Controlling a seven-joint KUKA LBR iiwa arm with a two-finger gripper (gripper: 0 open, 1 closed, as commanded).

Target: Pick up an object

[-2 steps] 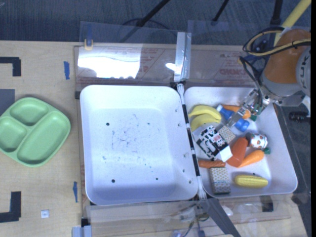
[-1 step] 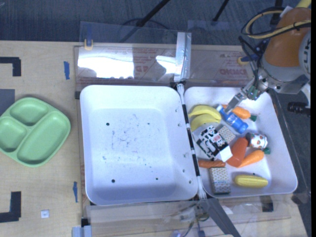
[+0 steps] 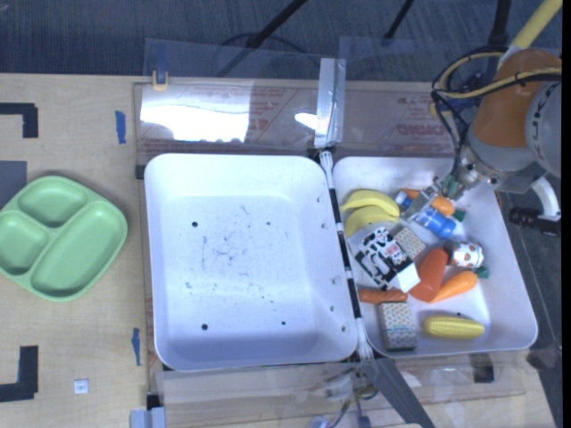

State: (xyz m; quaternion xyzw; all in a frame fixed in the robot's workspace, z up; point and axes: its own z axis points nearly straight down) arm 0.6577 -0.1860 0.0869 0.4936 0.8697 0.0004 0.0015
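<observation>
We've got the arm [image 3: 513, 119] coming in from the upper right, and its claw [image 3: 453, 185] sits over the back edge of the right bin [image 3: 517, 315]; can't tell if it's released or clenched. All the stuff is bunched there: banana [image 3: 368, 207], blue bottle [image 3: 434, 220], carrot [image 3: 453, 285], yellow corn-like piece [image 3: 455, 327] near the front rim. Left bin [image 3: 241, 248] is wide open floor. Green divided plate [image 3: 58, 236] rests on the table [image 3: 71, 123] at far left.

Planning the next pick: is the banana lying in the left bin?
No, the banana lies in the right bin among the other toys, near its upper left corner.
</observation>
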